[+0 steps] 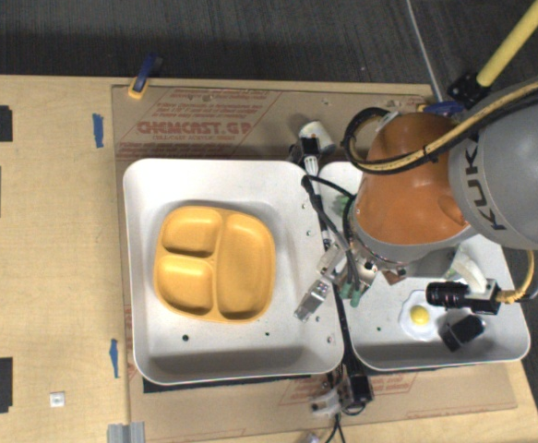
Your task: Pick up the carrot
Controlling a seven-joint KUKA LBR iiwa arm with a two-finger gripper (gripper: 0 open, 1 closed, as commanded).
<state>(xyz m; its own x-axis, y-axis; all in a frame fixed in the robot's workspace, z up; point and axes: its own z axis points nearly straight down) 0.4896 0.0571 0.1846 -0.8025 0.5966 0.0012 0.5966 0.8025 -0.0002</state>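
In left bin (pixel 149 275), yellow divided plate (pixel 216 261).

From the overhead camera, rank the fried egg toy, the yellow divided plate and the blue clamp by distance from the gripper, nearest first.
1. Fried egg toy, in the right bin, right of the gripper.
2. Yellow divided plate, in the left bin.
3. Blue clamp, at the bench's far left edge.

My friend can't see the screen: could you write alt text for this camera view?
A grey and orange robot arm hangs over the right white bin, beside a fried-egg toy. The left bin holds a yellow divided plate.
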